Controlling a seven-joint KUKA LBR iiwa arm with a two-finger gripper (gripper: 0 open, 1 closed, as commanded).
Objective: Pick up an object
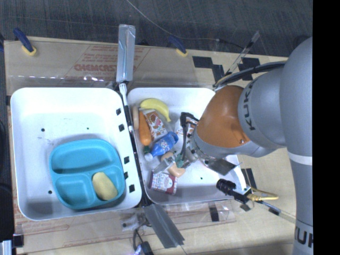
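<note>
Readable text: "KU" in dark letters on the grey arm [276,110], beside the orange band [226,121], rest of the word cut off by the curve. Red print on the cardboard sheet [64,54] behind the bins, looks like "CHEMCAS…", too faint to be sure. Snack packet [155,125] has red and white print, illegible; small carton [163,182] red and white too, can't read it. Counts: 2 white bins. Left bin [21,97] has 1 blue tray [79,155] with 3 compartments, 1 yellowish oval lump [104,186] in the lower right compartment. Right bin [204,95] has 7 items: 1 banana [155,106] at the far end, 1 carrot [144,132] along the left wall, the packet just beside the carrot and under the banana, 1 blue bottle [163,144] below the packet, 1 peach-coloured piece [177,170], the carton near the front wall, and 1 grey flat bit between bottle and carton, unclear what. 2 blue clamps on the cardboard's far edge. Gripper [183,155] is low in the right bin, down among the clutter just right of the blue bottle and above the peach piece; whether it is wide, narrow or holding anything cannot be told from this angle.
</note>
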